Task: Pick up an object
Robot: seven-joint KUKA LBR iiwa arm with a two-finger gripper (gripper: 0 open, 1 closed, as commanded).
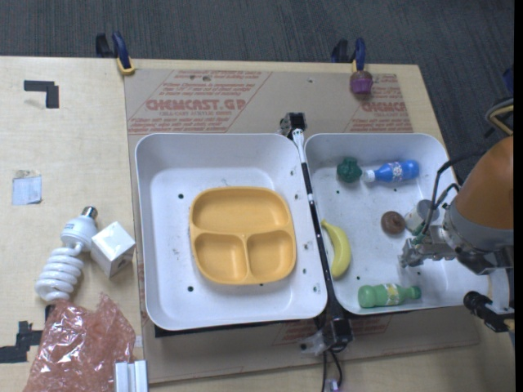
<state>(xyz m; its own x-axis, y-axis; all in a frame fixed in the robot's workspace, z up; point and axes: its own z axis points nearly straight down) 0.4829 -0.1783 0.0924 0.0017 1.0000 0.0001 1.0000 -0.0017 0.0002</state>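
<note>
A failed grasp is the main risk judged here: the gripper [418,250] is set low at the right edge of the right bin [372,147], and a small offset could let it close on bare floor or nudge an object against the wall. The green bottle [389,295] lies on its side and could roll away if struck off-centre. Whether the gripper is released or clenched cannot be told, and nothing is seen held in it. The green bottle lies just below the gripper, near the bin's front edge; the small brown disc [394,223] lies just beside it toward the left. The banana [337,248] rests along the bin's left wall, well apart.
</note>
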